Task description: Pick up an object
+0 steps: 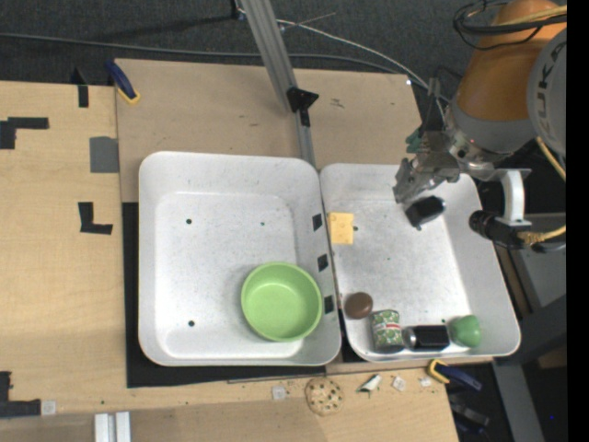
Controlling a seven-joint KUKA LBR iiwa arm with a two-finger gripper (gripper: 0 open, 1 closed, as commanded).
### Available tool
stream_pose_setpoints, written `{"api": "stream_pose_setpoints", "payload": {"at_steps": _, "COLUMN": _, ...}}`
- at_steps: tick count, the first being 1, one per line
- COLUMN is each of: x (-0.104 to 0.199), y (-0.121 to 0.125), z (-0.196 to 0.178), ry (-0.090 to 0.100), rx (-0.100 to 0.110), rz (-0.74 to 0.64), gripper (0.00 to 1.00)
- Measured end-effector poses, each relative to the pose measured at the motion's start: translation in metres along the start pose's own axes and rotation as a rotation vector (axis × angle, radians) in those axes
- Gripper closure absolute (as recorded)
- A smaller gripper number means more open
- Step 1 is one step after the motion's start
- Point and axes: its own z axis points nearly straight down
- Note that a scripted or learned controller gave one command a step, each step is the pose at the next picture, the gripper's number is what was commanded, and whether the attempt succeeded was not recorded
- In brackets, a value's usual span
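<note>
Arm (502, 72) reaching from the right, gripper (421, 201) above the right bin (414, 256), finger state indiscernible.

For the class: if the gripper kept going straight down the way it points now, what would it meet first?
Most likely bare floor of the right bin. The gripper hangs over its upper part, apart from the yellow block to its left; depth is hard to judge.

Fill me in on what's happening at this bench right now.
The grey KUKA arm's gripper hangs over the upper part of the right white bin, a small dark thing right at its tip. A yellow block, brown disc, green can, black bar and green ball lie there. The green bowl sits in the left white bin.
</note>
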Motion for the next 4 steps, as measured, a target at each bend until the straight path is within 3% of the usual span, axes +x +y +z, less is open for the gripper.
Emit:
{"api": "stream_pose_setpoints", "payload": {"at_steps": 1, "x": 0.0, "y": 0.0, "z": 0.0, "ry": 0.0, "rx": 0.0, "rz": 0.0, "gripper": 0.0}}
{"api": "stream_pose_setpoints", "payload": {"at_steps": 4, "x": -0.011, "y": -0.002, "z": 0.158, "ry": -0.001, "rx": 0.006, "rz": 0.001, "gripper": 0.0}}
